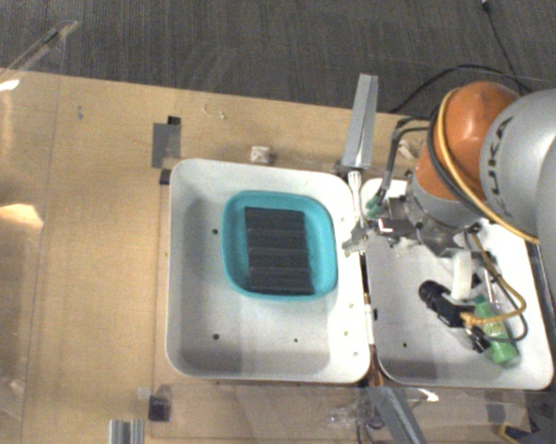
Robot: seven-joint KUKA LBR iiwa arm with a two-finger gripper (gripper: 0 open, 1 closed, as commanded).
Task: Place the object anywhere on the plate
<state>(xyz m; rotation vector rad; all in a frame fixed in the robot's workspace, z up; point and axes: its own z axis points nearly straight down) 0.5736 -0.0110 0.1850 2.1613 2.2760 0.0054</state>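
The teal plate (279,244), squarish with a dark ribbed middle, lies in the left white bin (196,333) toward its back. My gripper (462,279) hangs over the right bin (411,356), below the grey wrist and orange band. The arm covers most of it. Beside it, low in the right bin, lie a small black oblong object (436,299) and a green piece (501,352) with yellow-orange bits. Whether either of them is held cannot be made out. Nothing rests on the plate.
The raised rims of the two bins meet in a divider (365,297) between plate and gripper. A grey metal bar (361,123) stands behind the bins. Small dark brackets (167,142) sit on the wooden bench left of the bins.
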